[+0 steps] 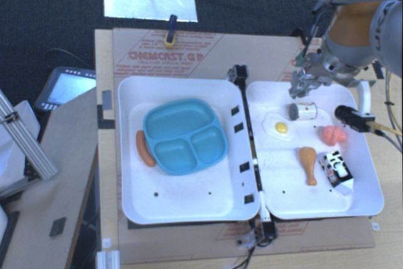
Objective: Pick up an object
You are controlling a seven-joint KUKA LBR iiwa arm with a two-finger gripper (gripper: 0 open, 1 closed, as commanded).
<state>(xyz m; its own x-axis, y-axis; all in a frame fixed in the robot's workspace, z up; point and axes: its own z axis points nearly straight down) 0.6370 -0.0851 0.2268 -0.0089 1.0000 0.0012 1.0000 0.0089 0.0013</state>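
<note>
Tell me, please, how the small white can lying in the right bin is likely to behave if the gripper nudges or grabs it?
The can lies on its side, so a nudge would probably roll it across the smooth bin floor. It looks small and rigid, likely light. The gripper hovers just above it; its curved wall may slip out of a pinch.

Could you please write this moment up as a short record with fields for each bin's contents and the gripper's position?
left bin: blue divided plate; hot dog by its left edge
right bin: small can on its side, fried egg, pink lump, drumstick, black-and-white carton
gripper: just above the small can, nothing visibly held
</note>
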